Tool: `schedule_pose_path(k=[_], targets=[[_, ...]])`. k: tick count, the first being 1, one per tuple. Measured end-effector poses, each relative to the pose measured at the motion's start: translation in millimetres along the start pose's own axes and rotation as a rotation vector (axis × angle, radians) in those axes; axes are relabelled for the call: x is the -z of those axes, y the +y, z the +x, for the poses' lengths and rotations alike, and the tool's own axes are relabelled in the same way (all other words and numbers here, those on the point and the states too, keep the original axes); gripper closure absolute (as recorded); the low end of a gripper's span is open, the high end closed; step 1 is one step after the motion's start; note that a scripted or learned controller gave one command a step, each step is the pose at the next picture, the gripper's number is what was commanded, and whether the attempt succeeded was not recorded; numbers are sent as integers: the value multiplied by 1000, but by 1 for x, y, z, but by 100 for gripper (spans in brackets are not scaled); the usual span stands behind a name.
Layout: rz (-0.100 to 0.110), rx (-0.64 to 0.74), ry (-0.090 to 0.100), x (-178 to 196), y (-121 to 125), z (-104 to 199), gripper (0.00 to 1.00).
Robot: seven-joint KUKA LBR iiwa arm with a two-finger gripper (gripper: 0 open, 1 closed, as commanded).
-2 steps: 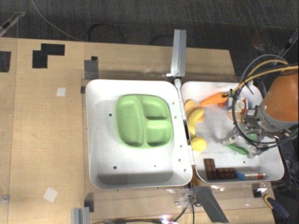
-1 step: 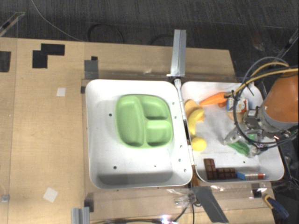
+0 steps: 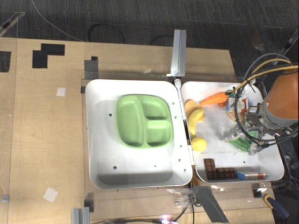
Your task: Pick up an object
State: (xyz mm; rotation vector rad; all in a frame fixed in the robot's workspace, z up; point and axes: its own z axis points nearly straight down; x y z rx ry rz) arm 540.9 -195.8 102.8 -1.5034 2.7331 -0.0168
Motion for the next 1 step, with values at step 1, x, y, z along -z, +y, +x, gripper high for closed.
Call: schedule_pose_path(k=[1], targets=[[-1,0,0,-1,0,0,0]])
